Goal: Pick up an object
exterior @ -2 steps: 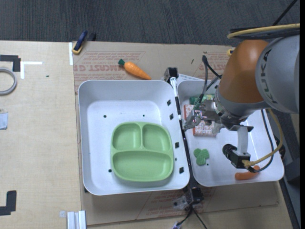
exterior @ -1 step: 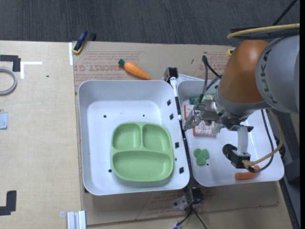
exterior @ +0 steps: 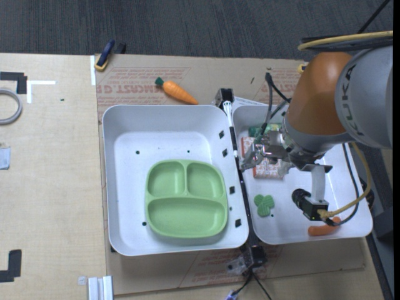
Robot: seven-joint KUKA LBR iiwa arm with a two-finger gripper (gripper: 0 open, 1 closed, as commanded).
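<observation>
Two white bins (exterior: 119, 186) sat side by side; one green divided plate (exterior: 186, 199), one toy carrot (exterior: 177, 91), one small green item (exterior: 264, 204).

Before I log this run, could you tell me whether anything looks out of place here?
Yes: a toy carrot lies on the cardboard behind the left bin, outside both bins. The rest sits inside them: a green divided plate in the left bin, and small items in the right bin.

A green divided plate (exterior: 186, 198) lies in the left bin (exterior: 119, 167). The arm (exterior: 337, 99) hangs over the right bin (exterior: 350, 227), above a red-and-white packet (exterior: 267, 167). A toy carrot (exterior: 177, 91) lies on the desk (exterior: 50, 186).
</observation>
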